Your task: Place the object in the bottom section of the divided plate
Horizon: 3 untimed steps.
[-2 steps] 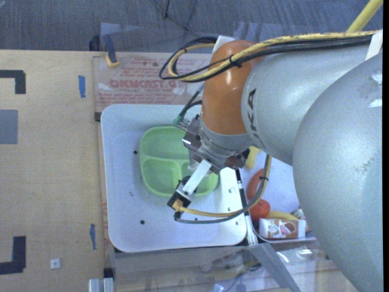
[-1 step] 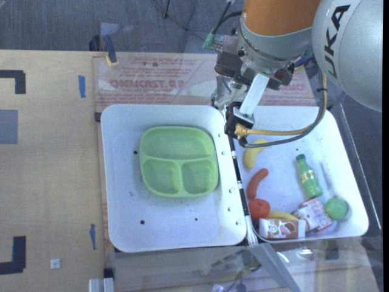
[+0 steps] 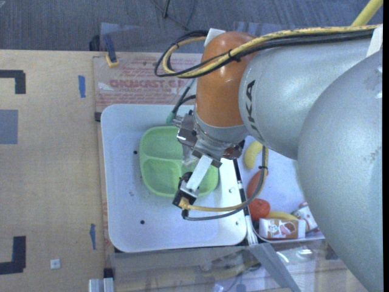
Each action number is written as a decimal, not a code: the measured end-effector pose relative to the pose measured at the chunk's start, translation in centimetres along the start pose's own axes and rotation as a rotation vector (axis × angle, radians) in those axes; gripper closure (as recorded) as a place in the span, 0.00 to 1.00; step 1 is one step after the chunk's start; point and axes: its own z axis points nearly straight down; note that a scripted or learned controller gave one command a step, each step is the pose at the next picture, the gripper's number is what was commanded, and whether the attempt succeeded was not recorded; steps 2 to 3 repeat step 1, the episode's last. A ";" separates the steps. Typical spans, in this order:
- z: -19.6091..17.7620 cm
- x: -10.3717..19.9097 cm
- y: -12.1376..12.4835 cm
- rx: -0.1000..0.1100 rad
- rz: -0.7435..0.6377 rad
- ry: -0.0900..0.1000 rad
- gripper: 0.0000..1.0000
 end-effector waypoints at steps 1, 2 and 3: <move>-10.6 -4.9 9.5 -0.002 0.022 0.001 1.00; -10.6 -4.9 9.5 -0.002 0.022 0.001 1.00; -10.6 -4.9 9.5 -0.002 0.022 0.001 1.00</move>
